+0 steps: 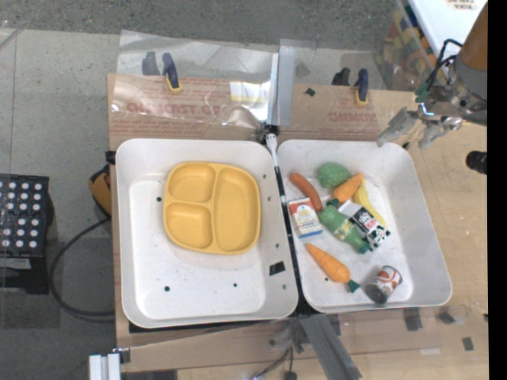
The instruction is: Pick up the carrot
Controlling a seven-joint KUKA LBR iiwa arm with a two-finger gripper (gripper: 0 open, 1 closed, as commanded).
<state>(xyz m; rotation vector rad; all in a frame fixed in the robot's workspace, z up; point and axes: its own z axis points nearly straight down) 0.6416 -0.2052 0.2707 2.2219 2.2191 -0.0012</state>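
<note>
We are hovering the gripper [412, 130] just outside the far right corner of the right bin [424, 228], its two fingers spread apart and holding nothing. The carrot [329, 264] we are after is lying in the near half of that bin, close to its left wall, so it is sitting toward the near-left from us, across the clutter in the middle. Its long axis is running diagonally, with the narrow tip pointing to the far left and the thick end, with its green stub, pointing to the near right, toward a small can [386, 281]. A second orange piece [348, 187] is lying closer to us beside a green vegetable [333, 173]; we are judging the near one the clearer target, so our fingers should be closing across that diagonal.
</note>
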